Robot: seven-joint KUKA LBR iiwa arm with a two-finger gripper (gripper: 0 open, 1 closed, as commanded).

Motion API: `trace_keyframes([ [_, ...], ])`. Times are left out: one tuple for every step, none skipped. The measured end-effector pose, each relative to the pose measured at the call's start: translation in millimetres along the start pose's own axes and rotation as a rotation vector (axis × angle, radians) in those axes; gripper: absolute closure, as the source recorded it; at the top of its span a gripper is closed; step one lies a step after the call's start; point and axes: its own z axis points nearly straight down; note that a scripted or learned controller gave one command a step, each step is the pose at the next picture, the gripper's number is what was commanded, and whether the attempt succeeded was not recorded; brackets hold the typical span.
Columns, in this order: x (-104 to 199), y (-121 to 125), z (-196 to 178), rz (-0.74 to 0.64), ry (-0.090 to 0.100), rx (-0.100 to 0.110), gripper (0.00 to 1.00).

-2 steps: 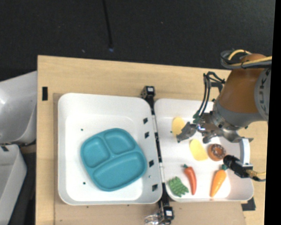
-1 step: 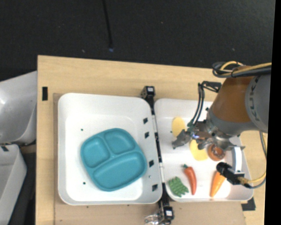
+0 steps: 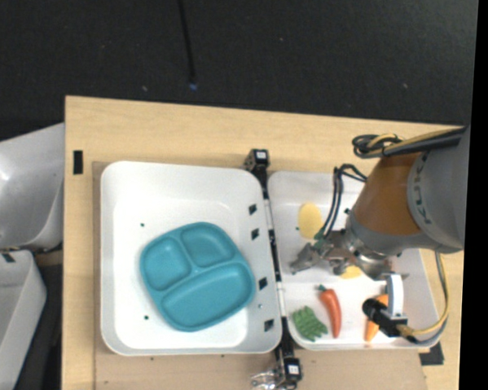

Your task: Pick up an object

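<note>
The carrot [image 3: 330, 312] lies in the right bin [image 3: 435, 278], near its front edge, its long axis running roughly up and down the view with a slight tilt, the pointed end toward the front. It is small, red-orange and tapered, with a green tip at the top. The pincer [image 3: 318, 257] hovers just above it; whether its fingers are apart cannot be told. A green leafy piece [image 3: 308, 322] lies just left of the carrot. A blue divided plate [image 3: 196, 275] sits in the left bin [image 3: 120, 224].

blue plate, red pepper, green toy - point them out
blue plate [image 3: 196, 275], camera view, middle of its large compartment
red pepper [image 3: 331, 310], camera view, middle of its body
green toy [image 3: 308, 323], camera view, its centre
</note>
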Motion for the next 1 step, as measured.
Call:
trace_keyframes([
  [-0.2, 2.3, -14.5, 0.005, 0.0, -0.008, 1.0],
])
